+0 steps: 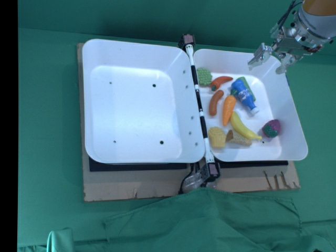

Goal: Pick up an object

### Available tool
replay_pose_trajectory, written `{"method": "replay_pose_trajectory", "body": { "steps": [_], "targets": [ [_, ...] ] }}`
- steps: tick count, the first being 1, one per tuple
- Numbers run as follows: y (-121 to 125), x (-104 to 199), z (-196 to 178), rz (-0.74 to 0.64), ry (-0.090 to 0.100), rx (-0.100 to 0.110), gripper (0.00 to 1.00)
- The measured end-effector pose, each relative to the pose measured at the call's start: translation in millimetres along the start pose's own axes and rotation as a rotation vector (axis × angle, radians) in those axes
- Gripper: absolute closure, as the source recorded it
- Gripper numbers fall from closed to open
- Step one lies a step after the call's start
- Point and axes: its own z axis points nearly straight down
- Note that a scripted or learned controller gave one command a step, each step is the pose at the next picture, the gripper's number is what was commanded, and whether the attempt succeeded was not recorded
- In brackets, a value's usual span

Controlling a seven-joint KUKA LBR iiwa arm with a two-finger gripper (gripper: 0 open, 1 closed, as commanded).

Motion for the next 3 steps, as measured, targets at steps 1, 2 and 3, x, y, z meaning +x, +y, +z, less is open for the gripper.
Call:
{"method": "replay_pose_trajectory", "body": {
  "steps": [1, 2, 3],
  "targets": [
    [-19.8, 14.3, 100.9, 0.001, 0.002, 0.01, 0.0],
    [34.7, 35.4, 148.0, 0.001, -0.001, -0.003, 0.0],
    [4.1, 44.5, 152.4, 0.007, -0.012, -0.021, 0.0]
  ]
}}
